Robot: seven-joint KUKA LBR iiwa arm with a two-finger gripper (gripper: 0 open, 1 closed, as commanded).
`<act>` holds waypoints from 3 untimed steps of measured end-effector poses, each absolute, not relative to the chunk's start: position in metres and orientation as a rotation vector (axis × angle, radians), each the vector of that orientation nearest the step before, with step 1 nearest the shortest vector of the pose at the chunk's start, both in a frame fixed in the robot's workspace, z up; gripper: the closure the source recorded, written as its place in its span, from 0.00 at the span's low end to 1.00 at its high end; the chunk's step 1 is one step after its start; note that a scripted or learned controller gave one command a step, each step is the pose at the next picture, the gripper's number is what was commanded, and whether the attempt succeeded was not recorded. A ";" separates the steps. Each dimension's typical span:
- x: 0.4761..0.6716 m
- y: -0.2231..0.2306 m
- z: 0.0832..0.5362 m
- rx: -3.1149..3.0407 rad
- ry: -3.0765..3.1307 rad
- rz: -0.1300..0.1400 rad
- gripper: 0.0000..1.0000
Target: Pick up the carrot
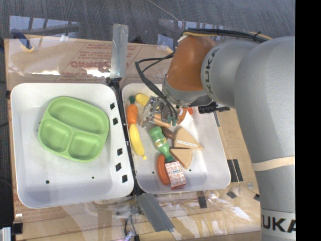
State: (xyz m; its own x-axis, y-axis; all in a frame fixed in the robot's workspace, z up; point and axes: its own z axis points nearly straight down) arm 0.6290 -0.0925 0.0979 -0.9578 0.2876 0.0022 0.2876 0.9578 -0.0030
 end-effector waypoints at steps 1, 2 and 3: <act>0.589 -0.009 0.283 -0.359 -3.129 -0.002 1.00; 0.614 -0.067 0.361 -0.033 -3.144 0.002 1.00; 0.628 -0.139 0.441 0.324 -3.129 0.004 1.00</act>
